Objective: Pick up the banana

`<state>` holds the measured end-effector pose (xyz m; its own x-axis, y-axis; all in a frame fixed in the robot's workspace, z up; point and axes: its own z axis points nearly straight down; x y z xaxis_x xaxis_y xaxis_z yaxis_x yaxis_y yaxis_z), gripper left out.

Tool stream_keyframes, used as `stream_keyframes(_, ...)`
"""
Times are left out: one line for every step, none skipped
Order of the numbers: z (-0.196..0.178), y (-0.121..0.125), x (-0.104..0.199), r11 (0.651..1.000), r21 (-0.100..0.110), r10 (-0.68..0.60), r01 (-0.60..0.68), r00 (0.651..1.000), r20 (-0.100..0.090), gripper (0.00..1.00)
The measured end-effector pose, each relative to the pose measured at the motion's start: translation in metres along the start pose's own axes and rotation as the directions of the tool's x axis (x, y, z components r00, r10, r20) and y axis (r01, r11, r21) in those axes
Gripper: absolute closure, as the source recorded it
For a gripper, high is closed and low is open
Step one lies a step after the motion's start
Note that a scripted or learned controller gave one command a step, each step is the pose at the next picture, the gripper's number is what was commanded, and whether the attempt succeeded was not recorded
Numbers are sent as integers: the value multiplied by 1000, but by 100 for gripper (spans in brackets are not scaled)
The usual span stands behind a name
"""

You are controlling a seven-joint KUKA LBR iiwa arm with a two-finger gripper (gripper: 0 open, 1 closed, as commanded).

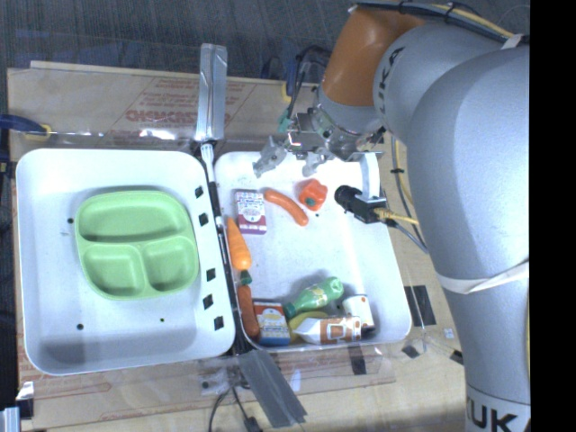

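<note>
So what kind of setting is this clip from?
Most likely a robotics lab pick-and-place bench: a grey arm reaches over two white bins, the right bin scattered with toy food, the left bin with a green tray.

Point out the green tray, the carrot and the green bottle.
green tray point(135, 216): camera view, top compartment floor.
carrot point(238, 248): camera view, mid-body.
green bottle point(317, 294): camera view, bottle body.

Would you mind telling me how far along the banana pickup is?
Nothing looks done yet. The end effector hovers open over the far end of the right bin, near the sausage, holding nothing. I cannot make out a banana among the items, so finding, grasping and lifting all remain.
</note>
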<state>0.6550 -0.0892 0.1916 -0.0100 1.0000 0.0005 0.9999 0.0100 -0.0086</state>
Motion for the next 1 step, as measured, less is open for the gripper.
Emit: stream_keyframes(-8, 0, 2, 1000, 5, -7, 7, 1000, -1, 100)
